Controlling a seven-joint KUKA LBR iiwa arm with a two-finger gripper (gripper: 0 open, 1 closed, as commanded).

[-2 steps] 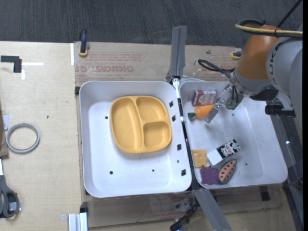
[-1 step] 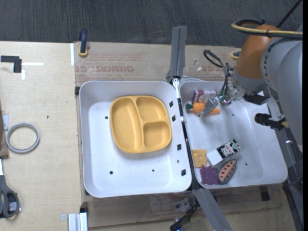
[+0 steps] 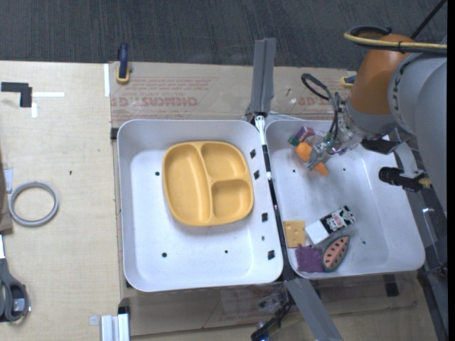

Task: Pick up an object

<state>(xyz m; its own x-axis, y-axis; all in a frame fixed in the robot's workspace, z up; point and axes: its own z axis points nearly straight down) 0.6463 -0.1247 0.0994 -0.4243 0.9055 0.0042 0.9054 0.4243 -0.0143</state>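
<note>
Over on the counter [image 3: 64, 261] — a grey tape ring [image 3: 32, 203] lies flat at far left, scissors [image 3: 13, 298] just below it near the edge, and a blue-handled clamp [image 3: 123, 62] sits up top by the cardboard sheet [image 3: 178, 91].

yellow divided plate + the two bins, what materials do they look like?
Divided plate: looks like moulded plastic, matte yellow, with soft rounded compartment edges and no glare. Left bin and right bin: probably thin formed plastic, smooth white with a slight sheen and rounded corners; painted metal can't be excluded.
</note>
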